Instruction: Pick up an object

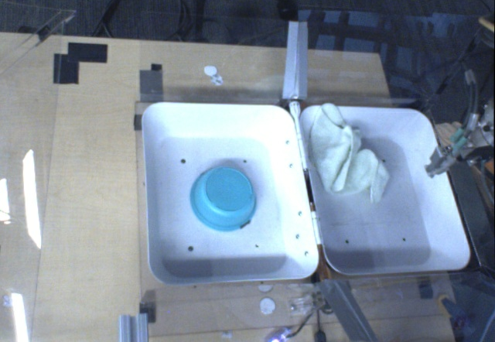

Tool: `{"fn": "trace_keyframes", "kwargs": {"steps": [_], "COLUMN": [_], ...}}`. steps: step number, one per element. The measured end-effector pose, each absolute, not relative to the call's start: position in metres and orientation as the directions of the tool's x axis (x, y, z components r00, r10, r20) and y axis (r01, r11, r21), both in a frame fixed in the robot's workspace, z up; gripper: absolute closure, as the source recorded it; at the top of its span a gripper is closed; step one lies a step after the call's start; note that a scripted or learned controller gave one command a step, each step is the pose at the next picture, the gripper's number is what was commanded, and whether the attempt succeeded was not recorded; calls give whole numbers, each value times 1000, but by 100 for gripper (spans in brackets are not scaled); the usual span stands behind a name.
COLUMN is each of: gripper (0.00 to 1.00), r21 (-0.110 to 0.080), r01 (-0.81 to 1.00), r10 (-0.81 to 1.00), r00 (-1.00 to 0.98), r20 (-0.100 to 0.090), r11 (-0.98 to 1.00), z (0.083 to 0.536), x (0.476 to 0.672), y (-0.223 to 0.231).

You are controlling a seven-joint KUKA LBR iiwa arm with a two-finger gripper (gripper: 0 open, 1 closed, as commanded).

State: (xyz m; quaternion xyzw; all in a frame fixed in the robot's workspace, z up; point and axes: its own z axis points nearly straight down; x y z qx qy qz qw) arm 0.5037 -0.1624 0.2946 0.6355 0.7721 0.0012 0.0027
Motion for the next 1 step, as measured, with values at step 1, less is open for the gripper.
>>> {"fn": "trace_keyframes", "kwargs": {"steps": [1], "gripper": [100], "r21": [5], "r01": [976], "r10": [976], "r00": [-219], "r20": [-2], "r11": [219], "z": [327], "x": [529], "y": [-102]}}
